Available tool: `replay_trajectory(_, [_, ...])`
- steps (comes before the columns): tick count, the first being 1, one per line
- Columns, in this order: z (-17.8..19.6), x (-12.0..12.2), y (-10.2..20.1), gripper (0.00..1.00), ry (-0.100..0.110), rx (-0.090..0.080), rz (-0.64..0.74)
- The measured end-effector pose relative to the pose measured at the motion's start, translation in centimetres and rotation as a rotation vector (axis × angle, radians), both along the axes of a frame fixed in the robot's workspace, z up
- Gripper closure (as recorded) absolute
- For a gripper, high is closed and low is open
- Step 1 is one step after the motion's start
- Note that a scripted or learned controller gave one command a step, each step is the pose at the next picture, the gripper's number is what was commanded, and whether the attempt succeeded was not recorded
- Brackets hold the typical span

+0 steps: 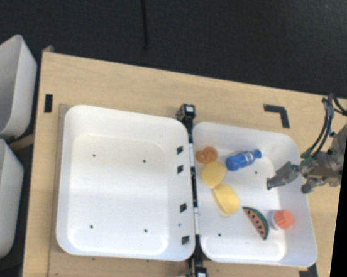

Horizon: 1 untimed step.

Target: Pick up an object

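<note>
Nearest lay the watermelon slice (pixel 255 222) and the red ball (pixel 283 219), then two yellow pieces and the blue bottle (pixel 243 160) — all in the right bin (pixel 297 255). The pincer (pixel 282 177) hung over that bin's right side, holding nothing; whether it was open I could not tell. The approach seemed underway — next it needed to drop onto one object.

The desk (pixel 135 88) is a pale wooden board, set against a dark floor (pixel 207 25), and right on it sit two shallow white bins side by side, touching along their inner edges. The left bin (pixel 67 171) takes the middle of the board; the right bin (pixel 299 246) runs close to the desk's right edge. Small black clips (pixel 187 190) line the seam between them, and black corner marks (pixel 278 114) dot the bare wood around the bins.
</note>
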<state>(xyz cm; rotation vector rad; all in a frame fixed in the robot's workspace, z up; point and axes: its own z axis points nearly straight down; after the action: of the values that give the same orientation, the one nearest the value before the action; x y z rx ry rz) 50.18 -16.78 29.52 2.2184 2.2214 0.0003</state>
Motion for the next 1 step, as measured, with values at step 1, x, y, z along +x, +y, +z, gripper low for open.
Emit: replay_trajectory(1, [-20.17, -1.46, 6.07, 0.0, 0.01, 0.004, 0.002])
